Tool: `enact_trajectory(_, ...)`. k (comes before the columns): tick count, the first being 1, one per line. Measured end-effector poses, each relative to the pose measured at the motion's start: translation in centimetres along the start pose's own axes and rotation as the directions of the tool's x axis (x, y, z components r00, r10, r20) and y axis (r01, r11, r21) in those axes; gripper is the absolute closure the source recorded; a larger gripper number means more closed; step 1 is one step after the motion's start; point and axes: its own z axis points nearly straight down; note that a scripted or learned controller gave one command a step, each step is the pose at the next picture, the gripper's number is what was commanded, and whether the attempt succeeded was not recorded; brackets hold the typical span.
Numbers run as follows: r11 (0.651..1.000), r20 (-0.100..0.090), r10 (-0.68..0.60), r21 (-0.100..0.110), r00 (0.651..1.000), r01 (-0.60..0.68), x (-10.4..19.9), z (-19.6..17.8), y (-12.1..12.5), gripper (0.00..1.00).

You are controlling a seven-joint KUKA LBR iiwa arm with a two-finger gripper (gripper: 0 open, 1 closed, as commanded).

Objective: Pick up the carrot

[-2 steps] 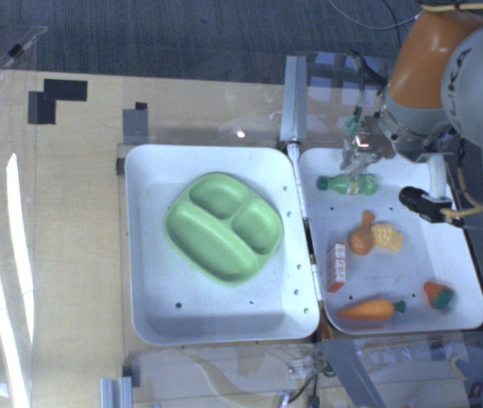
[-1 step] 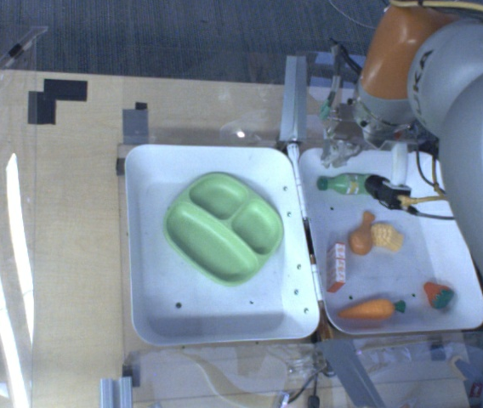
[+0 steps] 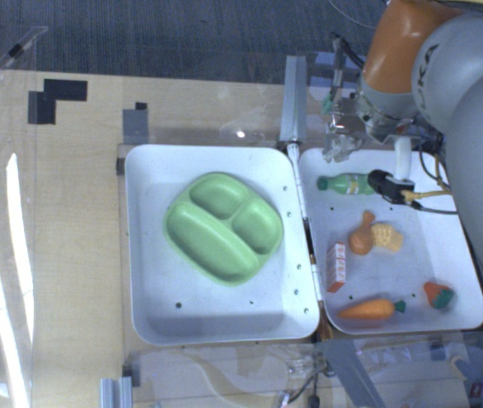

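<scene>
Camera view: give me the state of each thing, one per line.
carrot: lying flat near the front edge of the right bin, not gripped.
green bottle: lying on its side, at the bin's rear.
small carton: lying flat by the bin's left wall.
corn piece: lying, touching an orange toy.
green divided plate: right way up in the left bin.
gripper: above the right bin's rear edge.

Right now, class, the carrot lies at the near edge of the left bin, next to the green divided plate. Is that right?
Not quite. The carrot lies at the near edge of the right bin, not the left, so it is not next to the green divided plate, which sits in the left bin. The camera view shows this.
</scene>
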Motion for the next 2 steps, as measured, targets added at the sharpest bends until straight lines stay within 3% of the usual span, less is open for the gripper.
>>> enact_trajectory(1,1.000,0.002,-0.009,-0.007,1.000,0.009,0.1,-1.3,0.2,1.00)
enact_trajectory(2,0.761,-0.006,-0.649,0.002,0.761,0.649,0.7,1.2,-0.2,1.00)
